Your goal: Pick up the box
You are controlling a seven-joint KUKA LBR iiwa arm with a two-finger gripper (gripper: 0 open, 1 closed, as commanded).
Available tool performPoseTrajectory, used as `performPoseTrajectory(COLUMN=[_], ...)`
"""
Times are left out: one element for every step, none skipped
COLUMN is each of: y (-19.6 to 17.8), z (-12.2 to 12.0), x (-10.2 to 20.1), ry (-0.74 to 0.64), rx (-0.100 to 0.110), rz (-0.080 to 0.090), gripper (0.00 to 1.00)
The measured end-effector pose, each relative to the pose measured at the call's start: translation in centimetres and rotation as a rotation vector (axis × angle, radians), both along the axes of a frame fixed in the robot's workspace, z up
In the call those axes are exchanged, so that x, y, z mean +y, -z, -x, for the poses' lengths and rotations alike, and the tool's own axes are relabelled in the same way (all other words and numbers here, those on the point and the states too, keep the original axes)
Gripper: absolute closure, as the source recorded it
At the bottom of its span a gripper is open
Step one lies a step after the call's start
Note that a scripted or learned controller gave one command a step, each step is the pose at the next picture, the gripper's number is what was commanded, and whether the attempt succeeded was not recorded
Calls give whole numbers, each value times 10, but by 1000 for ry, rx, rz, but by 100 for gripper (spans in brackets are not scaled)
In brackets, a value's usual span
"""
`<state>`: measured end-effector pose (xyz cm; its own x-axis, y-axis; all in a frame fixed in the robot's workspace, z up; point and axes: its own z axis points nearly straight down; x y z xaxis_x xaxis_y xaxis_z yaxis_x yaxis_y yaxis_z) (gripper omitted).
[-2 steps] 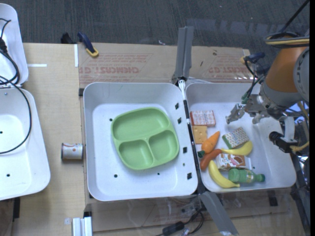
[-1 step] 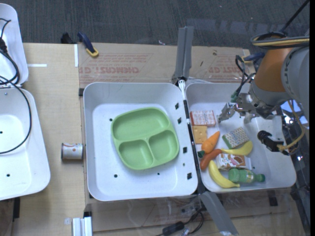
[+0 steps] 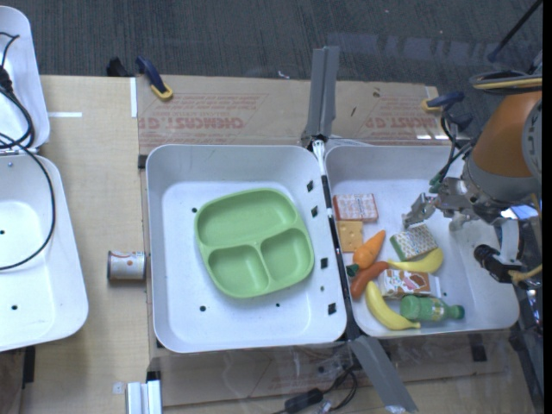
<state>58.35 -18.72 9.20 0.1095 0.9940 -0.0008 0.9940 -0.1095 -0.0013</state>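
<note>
A small red and white box [image 3: 398, 282] lies in the right bin [image 3: 379, 164], among the fruit near the front. A greenish packet [image 3: 414, 242] rests just behind it, and a pink wafer pack [image 3: 356, 206] lies farther back on the left. My gripper [image 3: 423, 211] hangs over the right bin, just behind the greenish packet and a little above it. It is open, with nothing between its fingers. The grey arm with its orange band [image 3: 509, 141] reaches in from the right.
Around the box lie two bananas [image 3: 385, 309], two carrots [image 3: 369, 248], a green bottle [image 3: 429, 310] and a cracker [image 3: 349, 234]. The left bin [image 3: 168, 231] holds a green divided plate [image 3: 254, 241]. A small can [image 3: 127, 266] lies on the bench to the left of the bins.
</note>
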Motion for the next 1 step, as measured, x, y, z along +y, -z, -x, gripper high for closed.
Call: performPoseTrajectory(y=[0], z=[-42], x=[67], ry=[-40], rx=[-2], rz=[1], gripper=[0])
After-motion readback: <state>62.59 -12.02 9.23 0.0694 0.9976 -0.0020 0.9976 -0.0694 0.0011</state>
